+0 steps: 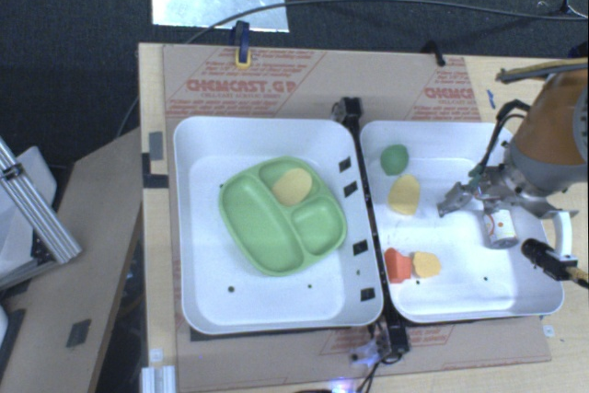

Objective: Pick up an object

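In the right bin lie a green ball, a pale yellow piece, a red-orange piece and a small yellow-orange piece touching it. My gripper hangs low over the right half of this bin, to the right of the yellow piece and apart from it. I see nothing held in it. The left bin holds a green divided plate with a yellow object in its upper compartment.
The grey arm with its orange band comes in over the right bin's far right corner. A black divider with clips runs between the bins. Cardboard lies under both bins; cables cross behind it.
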